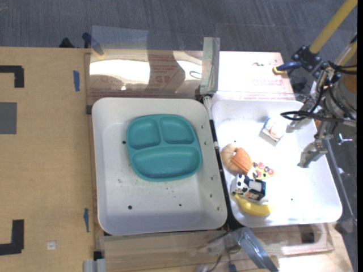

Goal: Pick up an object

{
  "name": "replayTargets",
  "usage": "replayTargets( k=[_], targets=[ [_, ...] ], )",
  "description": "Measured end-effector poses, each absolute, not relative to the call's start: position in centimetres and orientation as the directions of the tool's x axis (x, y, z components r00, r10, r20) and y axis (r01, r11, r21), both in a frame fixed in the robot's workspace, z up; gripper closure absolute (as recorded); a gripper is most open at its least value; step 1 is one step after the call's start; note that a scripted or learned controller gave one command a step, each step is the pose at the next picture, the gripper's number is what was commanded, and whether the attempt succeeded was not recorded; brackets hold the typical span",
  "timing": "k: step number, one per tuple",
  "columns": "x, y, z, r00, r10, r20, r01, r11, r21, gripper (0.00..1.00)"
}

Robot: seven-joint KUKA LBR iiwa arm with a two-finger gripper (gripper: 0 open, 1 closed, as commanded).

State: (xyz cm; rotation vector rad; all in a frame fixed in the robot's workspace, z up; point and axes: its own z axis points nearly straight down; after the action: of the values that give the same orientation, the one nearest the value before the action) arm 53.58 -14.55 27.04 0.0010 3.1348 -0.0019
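Bench: wooden boards (pixel 39 152) with black corner marks and bits of blue tape on the left, dark grey floor beyond the far edge.
Left bin (pixel 108 208): shallow, white, speckled with small dark spots — it holds a teal divided plate (pixel 163 146) lying flat, two small compartments at the far side and one wide compartment at the near side.
Right bin (pixel 317 200): shallow, white, touching the left bin along their shared edge.
Far wall: clear plastic sheeting (pixel 147 67) stands behind the left bin, a white printed card (pixel 249 72) behind the right one.
Objects to pick: all in the right bin, mostly near its left side. An orange and tan food toy (pixel 237 158) lies just beside the shared edge; a small multicoloured piece (pixel 263 170) sits to its right; a black-and-white item (pixel 250 187) rests against a yellow banana (pixel 253 207) near the front. A small white packet (pixel 272 130) lies apart, toward the far side.
Arm: enters from the right, cables looped about the wrist, a yellow pole behind it.
Gripper (pixel 309 154): above the right part of the right bin, well apart from the cluster of toys and to the right of the packet — nothing is seen between its fingers, and how far they are spread cannot be told from this angle.
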Motion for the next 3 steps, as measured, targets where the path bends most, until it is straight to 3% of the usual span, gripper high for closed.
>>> replayTargets(
  k=[1, 2, 3],
  targets=[
    [57.7, -17.1, 9.7, -0.969, 0.249, -0.008, 0.249, 0.969, 0.0, 0.0],
    [58.1, -17.1, 11.1, -0.969, 0.246, -0.021, 0.246, 0.969, -0.001, 1.0],
    [61.6, -8.7, 20.6, -0.875, 0.484, -0.012, 0.484, 0.875, 0.006, 1.0]
  ],
)
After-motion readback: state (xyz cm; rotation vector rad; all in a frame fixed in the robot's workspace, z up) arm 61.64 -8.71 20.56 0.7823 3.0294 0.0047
